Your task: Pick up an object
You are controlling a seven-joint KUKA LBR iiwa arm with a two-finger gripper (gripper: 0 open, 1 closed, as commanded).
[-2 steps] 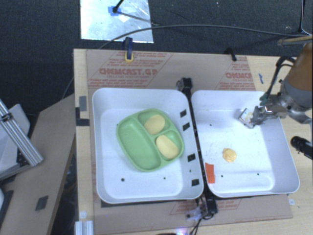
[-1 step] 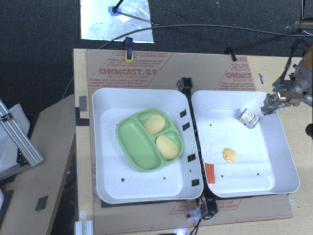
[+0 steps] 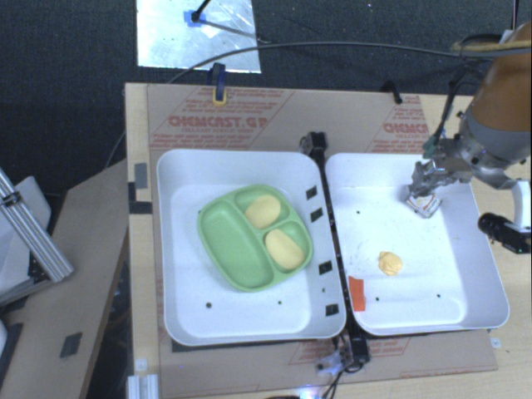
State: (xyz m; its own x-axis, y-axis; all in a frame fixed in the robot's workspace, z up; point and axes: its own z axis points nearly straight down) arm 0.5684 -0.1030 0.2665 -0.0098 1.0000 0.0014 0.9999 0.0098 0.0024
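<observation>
A small yellow lump (image 3: 390, 263) lies on the floor of the right bin (image 3: 465, 306), toward its front. My gripper (image 3: 424, 199) hangs over the back of the same bin, well behind and a little right of the lump, apart from it. A green divided plate (image 3: 224, 243) rests in the left bin (image 3: 191, 306). Two yellow pieces lie in its small compartments, one at the rear (image 3: 263, 211) and one at the front (image 3: 284, 248).
An orange tag (image 3: 356, 293) lies at the right bin's front left corner. Black clips (image 3: 324, 267) line the seam between the bins. The arm (image 3: 499, 115) comes in from the right, and a black fitting (image 3: 503, 229) sits at the right bin's right rim.
</observation>
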